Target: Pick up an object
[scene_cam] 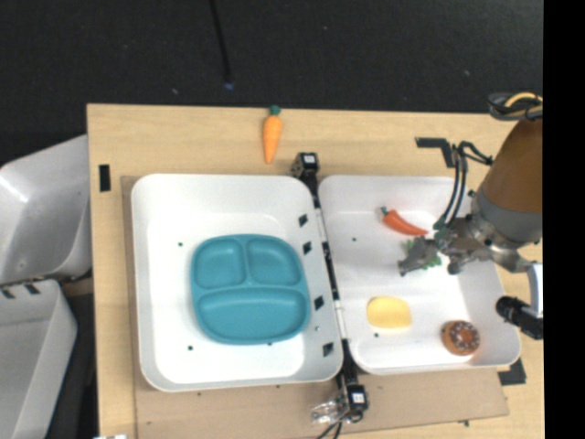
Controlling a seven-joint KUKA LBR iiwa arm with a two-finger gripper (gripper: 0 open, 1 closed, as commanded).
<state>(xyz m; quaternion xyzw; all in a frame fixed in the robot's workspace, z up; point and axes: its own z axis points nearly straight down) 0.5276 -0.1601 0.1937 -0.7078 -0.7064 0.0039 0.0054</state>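
The gripper (pixel 422 258) hangs low in the right bin (pixel 366 350); whether it is clenched or released I cannot tell. Just above-left lies a small red pepper (pixel 402 221), probably the target. Below sit a yellow piece (pixel 388 313) and a brown doughnut (pixel 461 337). Further left, a blue tray (pixel 248 288).

A blue divided plate (pixel 249 288) with three compartments lies flat in the middle of the left white bin (pixel 151 337). Up at the top centre of the frame, an orange toy carrot (pixel 271 135) with a green tip rests on the bare wooden bench (pixel 384 140), just beyond the bins' far edge. Small black clips (pixel 305 164) sit where the two bins meet.
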